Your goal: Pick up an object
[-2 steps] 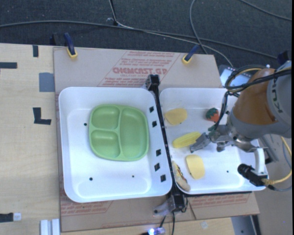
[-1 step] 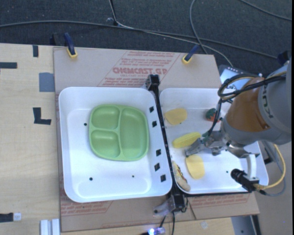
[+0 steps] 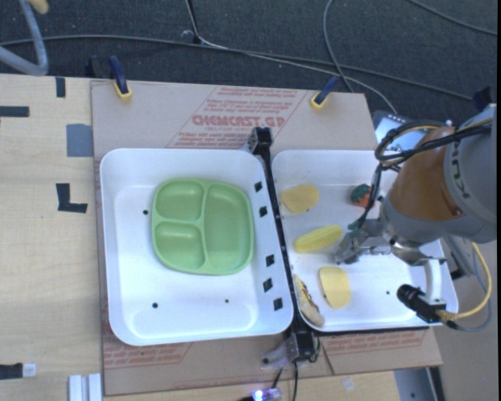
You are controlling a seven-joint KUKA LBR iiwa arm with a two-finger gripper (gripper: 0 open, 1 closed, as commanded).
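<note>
1. Dark carpet-like flooring (image 3: 234, 15) fills the far part of the scene, with thin black cables (image 3: 259, 53) looping across it.
2. Nearer lies a pale wooden bench (image 3: 33, 249) marked with bits of black tape, and on it a brown cardboard sheet (image 3: 225, 115) with red printing, pinned at its far edge by two yellow-tipped clamps (image 3: 121, 86).
3. On the cardboard sit two shallow white bins side by side: the left bin (image 3: 121, 249) and the right bin (image 3: 359, 312), touching along a black-clipped seam.
4. The grey arm (image 3: 438, 186), with its orange band, reaches in from the right over the right bin.
5. A green divided plate (image 3: 204, 226) lies flat in the middle of the left bin.
6. The gripper (image 3: 348, 251) hangs low over the middle of the right bin; its tips are blurred, so I cannot tell how wide they stand.
7. Just left of the gripper lies a yellow corn-like piece (image 3: 317, 239); a pale yellow slice (image 3: 300, 197) lies farther back, and a yellow wedge (image 3: 335, 286) nearer.
8. A small green-and-orange item (image 3: 361, 195) sits by the arm, and a brownish piece (image 3: 308, 306) lies in the bin's near-left corner.
</note>
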